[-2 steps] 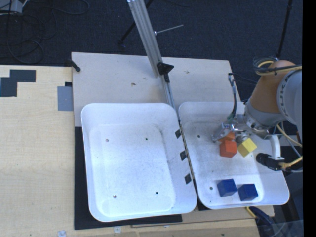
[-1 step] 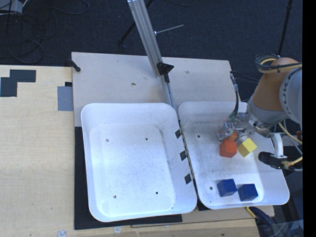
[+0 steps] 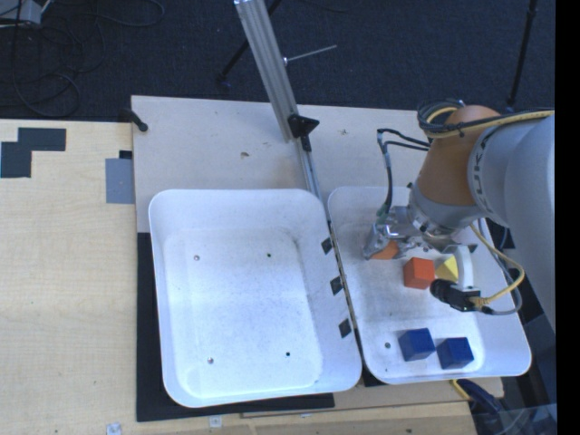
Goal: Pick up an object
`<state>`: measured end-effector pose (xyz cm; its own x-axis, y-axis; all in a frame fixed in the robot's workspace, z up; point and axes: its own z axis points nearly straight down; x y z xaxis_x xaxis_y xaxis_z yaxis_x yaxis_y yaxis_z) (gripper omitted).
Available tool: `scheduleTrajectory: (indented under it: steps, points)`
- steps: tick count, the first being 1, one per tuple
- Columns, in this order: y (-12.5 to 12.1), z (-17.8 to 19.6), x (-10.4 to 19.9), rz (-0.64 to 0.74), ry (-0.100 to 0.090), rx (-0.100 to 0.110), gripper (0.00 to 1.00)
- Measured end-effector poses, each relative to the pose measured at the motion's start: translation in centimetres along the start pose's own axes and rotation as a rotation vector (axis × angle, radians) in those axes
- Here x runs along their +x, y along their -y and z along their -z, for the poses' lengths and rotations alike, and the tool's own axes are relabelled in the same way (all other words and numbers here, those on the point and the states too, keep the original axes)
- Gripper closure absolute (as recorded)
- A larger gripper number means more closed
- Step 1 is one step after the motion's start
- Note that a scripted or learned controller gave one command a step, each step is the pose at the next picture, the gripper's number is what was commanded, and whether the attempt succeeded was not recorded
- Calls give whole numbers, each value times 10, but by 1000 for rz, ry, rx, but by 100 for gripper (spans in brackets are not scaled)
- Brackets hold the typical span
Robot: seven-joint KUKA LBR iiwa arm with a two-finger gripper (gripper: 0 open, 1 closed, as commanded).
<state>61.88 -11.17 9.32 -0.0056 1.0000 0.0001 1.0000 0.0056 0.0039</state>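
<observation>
The gripper (image 3: 385,241) is low in the right bin (image 3: 507,356), over a small orange piece (image 3: 384,253); whether its fingers are clenched or released I cannot tell. Just right lie an orange cube (image 3: 418,273) and a yellow block (image 3: 447,267). Two blue cubes (image 3: 416,343) sit near the front.
</observation>
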Motion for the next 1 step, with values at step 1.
scheduleTrajectory:
  steps: [1]
  points:
    - [-29, 102, 86, 1, -2, -2, 100]
